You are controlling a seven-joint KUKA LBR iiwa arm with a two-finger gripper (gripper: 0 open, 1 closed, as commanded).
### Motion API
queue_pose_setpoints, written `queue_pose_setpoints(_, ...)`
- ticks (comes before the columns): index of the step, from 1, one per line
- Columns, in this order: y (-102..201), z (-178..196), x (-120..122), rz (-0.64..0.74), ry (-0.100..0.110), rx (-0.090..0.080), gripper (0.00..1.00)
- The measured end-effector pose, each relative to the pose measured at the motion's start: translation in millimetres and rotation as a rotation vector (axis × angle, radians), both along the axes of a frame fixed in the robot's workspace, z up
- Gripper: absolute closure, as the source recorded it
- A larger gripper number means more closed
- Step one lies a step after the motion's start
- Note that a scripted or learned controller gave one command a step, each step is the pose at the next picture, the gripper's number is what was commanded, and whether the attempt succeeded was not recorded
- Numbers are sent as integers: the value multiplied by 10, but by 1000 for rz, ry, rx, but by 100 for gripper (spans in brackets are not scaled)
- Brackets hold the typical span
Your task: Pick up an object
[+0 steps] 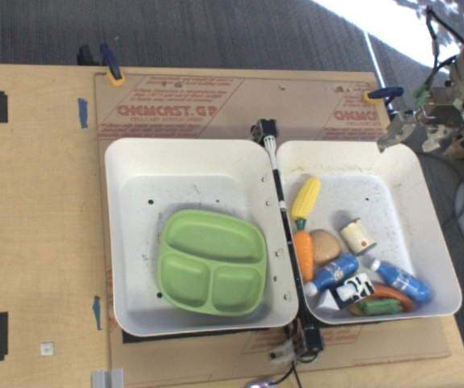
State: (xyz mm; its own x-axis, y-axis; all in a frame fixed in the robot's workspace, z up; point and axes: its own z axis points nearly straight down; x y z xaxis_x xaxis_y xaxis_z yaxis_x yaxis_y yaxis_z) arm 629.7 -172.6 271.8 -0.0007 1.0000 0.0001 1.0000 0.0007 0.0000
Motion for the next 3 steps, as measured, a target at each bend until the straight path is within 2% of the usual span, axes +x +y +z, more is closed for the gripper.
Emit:
queue_pose_setpoints(1, 42, -1025, -876, 103, 2, 1, 0)
queue_pose_setpoints(2, 601, -1750, -1163, 130, -10, -3, 0)
queue_pose_setpoints(3, 600, -1652, -1160, 130, -12, -4, 100)
